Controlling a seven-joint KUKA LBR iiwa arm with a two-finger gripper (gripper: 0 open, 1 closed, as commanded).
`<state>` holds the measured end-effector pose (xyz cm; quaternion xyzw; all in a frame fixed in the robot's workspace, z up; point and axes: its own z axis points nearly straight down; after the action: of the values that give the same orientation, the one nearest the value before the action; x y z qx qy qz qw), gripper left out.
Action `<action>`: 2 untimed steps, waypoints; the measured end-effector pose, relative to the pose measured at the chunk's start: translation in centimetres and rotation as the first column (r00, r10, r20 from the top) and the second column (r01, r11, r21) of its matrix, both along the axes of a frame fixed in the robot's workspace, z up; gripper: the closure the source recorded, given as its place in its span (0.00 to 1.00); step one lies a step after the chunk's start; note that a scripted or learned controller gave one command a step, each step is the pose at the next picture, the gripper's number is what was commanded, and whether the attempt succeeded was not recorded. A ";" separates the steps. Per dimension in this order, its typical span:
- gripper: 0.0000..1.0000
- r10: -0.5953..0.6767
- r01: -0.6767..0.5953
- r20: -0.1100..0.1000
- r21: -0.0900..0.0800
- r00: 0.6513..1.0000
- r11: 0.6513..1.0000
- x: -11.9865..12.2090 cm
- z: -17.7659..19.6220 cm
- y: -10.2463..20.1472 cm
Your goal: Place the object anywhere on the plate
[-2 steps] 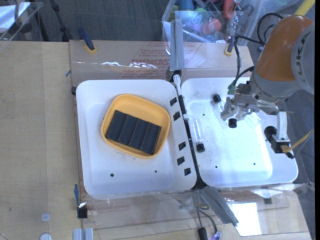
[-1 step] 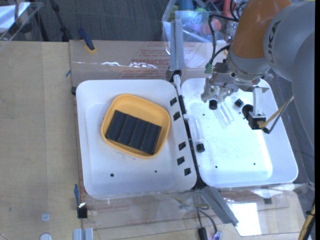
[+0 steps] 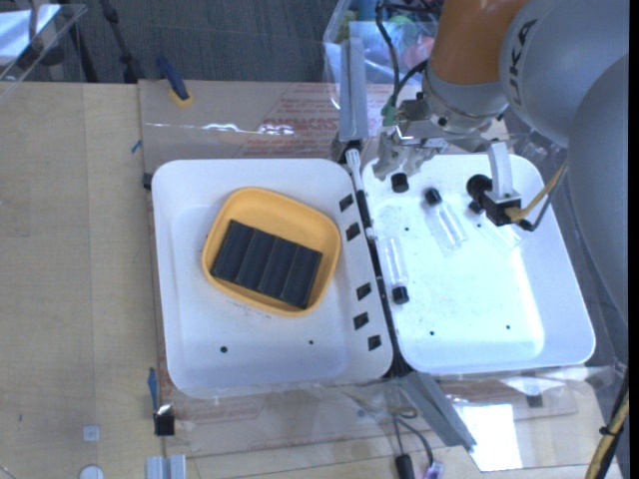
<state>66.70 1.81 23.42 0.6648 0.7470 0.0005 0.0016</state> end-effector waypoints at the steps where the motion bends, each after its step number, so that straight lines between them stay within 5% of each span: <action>1: 1.00 0.113 -0.113 -0.006 0.002 0.994 0.994 -4.0 -5.0 0.9; 2: 1.00 0.269 -0.268 -0.006 0.003 0.963 0.963 -9.5 -5.0 5.4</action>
<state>57.21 7.20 18.40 0.5574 0.8302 -0.0006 -0.0016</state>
